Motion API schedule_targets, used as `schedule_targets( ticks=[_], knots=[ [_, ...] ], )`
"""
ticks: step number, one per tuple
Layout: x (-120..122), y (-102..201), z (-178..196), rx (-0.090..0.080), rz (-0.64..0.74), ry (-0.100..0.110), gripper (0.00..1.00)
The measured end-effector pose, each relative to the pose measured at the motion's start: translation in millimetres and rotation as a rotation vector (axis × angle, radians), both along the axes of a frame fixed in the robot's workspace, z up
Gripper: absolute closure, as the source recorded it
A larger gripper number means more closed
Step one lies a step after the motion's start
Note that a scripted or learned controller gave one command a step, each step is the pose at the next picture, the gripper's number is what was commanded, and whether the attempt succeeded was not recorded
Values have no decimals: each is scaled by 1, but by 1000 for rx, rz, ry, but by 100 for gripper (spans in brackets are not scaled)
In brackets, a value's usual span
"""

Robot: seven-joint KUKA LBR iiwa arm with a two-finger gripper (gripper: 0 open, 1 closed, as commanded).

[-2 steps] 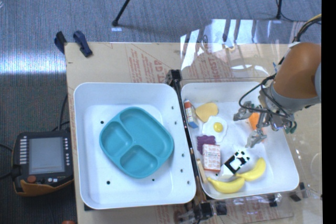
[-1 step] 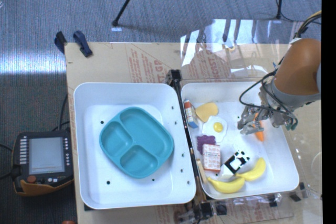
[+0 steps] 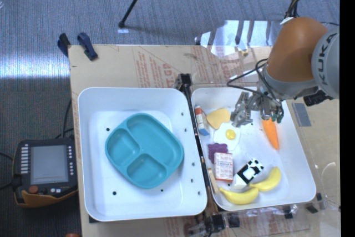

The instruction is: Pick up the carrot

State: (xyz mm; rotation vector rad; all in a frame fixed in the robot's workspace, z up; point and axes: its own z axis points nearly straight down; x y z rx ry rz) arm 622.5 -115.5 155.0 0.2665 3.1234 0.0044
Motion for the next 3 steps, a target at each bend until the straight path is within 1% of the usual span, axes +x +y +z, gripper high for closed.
schedule_targets(
  ticks=[1,3],
  knots=[
    [-77,-60,-69,0,367,8,100],
    [-72,-57,-48,0,373,-2,100]
  ],
)
